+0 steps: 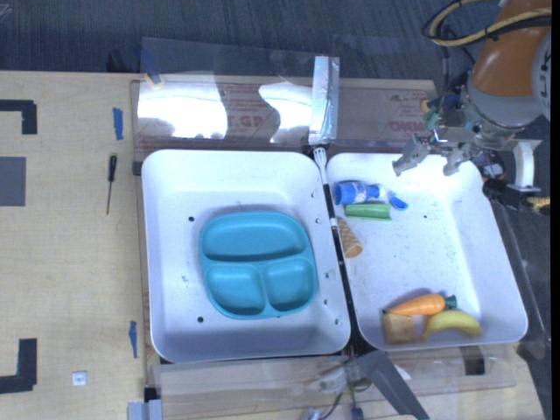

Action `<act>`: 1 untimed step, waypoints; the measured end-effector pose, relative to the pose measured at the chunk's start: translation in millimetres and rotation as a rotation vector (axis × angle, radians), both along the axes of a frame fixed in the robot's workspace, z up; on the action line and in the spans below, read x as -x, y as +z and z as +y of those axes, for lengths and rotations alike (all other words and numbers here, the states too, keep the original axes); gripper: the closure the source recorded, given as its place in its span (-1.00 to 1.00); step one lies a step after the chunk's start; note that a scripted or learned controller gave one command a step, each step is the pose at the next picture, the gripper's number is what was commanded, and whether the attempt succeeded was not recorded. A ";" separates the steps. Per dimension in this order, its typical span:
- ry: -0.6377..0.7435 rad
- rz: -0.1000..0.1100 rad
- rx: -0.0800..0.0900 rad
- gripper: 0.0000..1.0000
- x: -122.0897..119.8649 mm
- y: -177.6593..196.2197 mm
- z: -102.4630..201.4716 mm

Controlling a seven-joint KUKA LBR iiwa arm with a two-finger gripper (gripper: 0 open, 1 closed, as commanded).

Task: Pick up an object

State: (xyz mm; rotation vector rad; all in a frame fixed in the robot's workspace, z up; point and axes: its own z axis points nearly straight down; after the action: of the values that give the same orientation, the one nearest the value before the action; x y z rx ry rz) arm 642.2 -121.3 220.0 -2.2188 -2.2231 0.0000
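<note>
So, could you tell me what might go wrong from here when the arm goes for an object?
The carrot, banana and bread piece lie touching in the right bin's near corner, so a grasp there may catch two items or hit the wall. The blue packet and green item also overlap. The gripper hangs above the far rim, so a straight descent may strike it.

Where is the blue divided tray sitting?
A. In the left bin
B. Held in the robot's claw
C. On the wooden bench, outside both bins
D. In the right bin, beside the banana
A: the blue divided tray lies flat in the left bin; the banana is in the right bin.
</note>
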 end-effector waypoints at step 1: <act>-0.009 0.002 0.001 -1.00 -23.6 -50.4 -37.7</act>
State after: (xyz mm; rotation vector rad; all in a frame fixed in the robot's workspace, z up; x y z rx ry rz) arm 665.7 -158.9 169.6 -2.2283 -2.2125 0.0036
